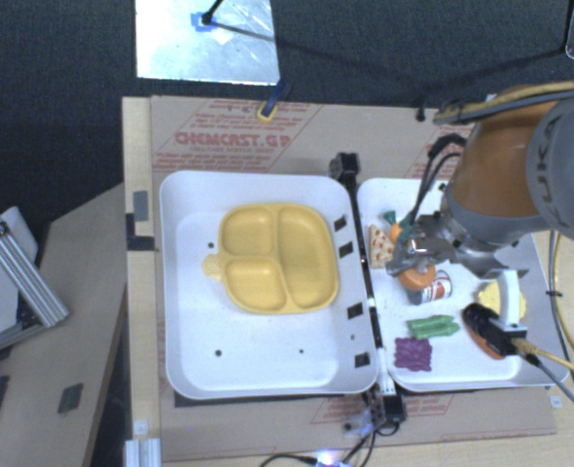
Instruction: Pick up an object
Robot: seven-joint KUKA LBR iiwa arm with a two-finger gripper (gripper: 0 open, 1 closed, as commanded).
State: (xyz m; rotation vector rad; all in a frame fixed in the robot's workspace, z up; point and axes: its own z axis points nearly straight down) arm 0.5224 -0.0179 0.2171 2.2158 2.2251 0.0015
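The arm (520, 178) comes in from the right, bulky and grey, its orange band turned up toward the camera. It bends down over the right side of the bench, wrist pointing left and downward. The gripper (411, 251) sits low at the end of it, dark and metallic, cables looping along the wrist behind it.

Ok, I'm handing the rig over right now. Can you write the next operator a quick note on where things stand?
Gripper: down in the right bin, over the orange toy beside the pizza slice; whether it grips anything can't be told.
Right bin also holds a green piece, purple grapes and a banana.
Left bin: yellow divided plate.
Done: nothing visibly lifted.
Left: secure one object and raise it.
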